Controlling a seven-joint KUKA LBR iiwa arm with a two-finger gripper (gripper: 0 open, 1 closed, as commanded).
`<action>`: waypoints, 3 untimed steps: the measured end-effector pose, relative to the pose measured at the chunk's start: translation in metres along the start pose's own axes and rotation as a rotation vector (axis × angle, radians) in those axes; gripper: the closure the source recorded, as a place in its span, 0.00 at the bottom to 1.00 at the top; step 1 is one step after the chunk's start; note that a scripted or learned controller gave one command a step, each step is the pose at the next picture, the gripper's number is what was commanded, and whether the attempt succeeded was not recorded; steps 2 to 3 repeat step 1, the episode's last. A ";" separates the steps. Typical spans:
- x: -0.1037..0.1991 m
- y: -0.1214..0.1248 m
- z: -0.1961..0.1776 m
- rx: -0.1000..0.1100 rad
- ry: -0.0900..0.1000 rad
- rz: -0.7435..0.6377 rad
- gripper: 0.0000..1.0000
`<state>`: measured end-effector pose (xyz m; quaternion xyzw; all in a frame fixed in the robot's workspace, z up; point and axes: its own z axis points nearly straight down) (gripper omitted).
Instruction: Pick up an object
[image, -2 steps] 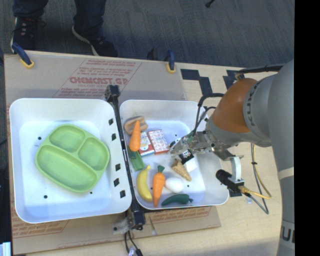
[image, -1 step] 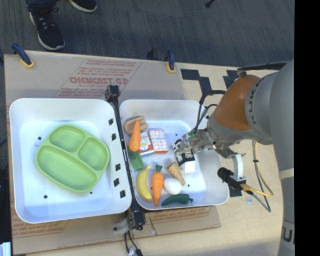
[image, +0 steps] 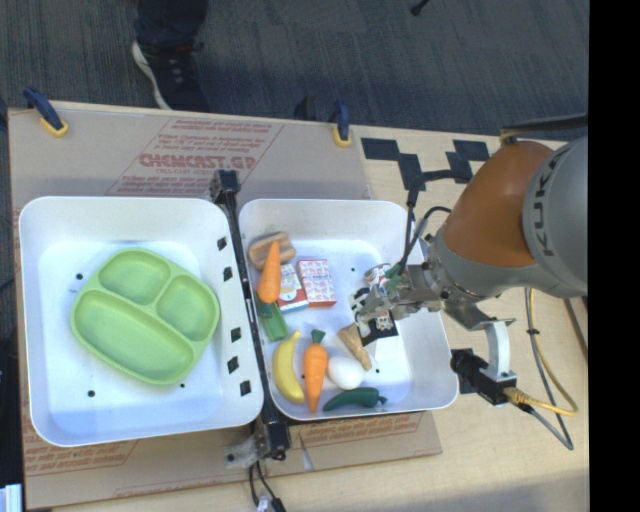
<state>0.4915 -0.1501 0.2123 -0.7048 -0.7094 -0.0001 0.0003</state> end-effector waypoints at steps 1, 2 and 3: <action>0.000 0.001 -0.010 0.000 0.000 -0.005 1.00; 0.000 0.001 -0.010 0.000 0.000 -0.005 1.00; 0.000 0.001 -0.010 0.000 0.000 -0.005 1.00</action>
